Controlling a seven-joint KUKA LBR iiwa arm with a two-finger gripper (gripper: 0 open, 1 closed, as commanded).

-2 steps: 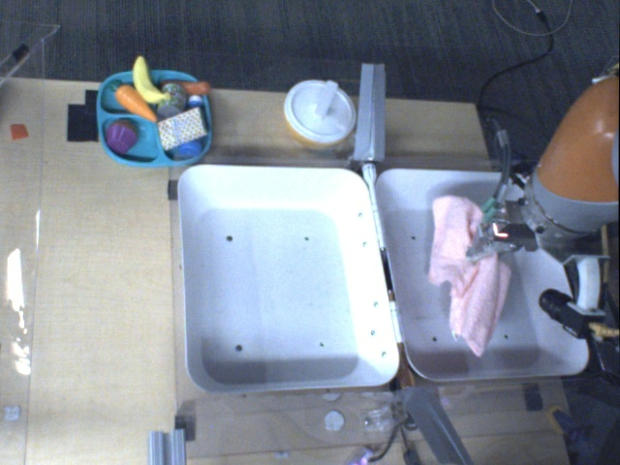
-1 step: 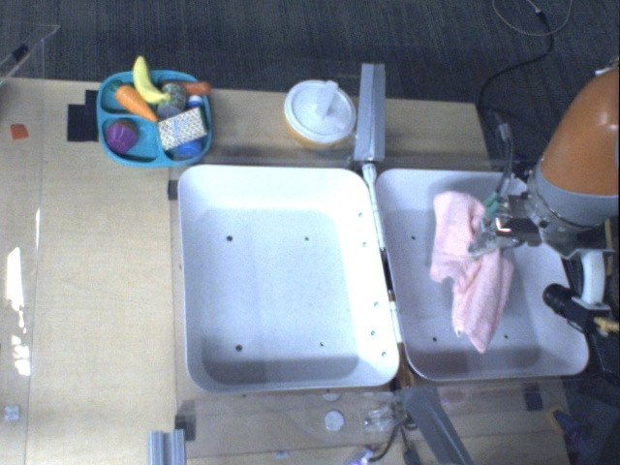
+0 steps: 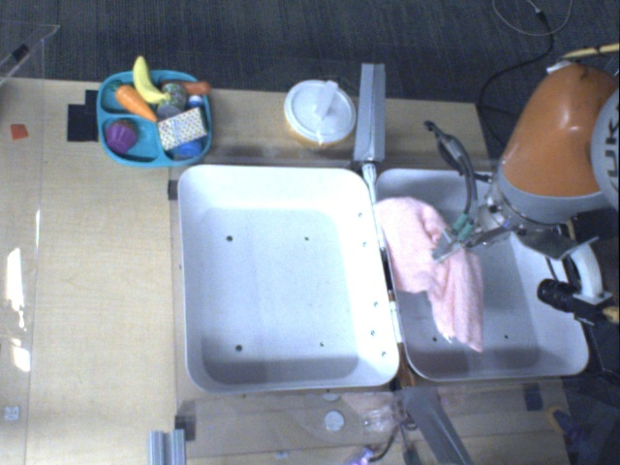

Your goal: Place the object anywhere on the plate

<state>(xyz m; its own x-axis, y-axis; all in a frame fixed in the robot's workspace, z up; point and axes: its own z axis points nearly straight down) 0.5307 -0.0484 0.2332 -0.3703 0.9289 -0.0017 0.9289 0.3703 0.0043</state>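
Note:
A pink cloth (image 3: pixel 418 250) lies crumpled in the right bin (image 3: pixel 523 347), bunched against the bin's left wall, with one flap trailing toward the front. My gripper (image 3: pixel 451 244) reaches in from the right; its teal-tipped fingers are pressed together on a raised fold at the cloth's right side. The blue divided plate (image 3: pixel 108 114) sits on the bench at the far left back, far from the gripper. It holds toy food: a banana (image 3: pixel 146 81), a carrot (image 3: pixel 135 103) and several other pieces.
The left bin (image 3: pixel 281 269) stands between the cloth and the plate. A white round lidded container (image 3: pixel 320 111) sits behind the bins beside a grey upright post (image 3: pixel 369 114). Black cables run behind the right bin.

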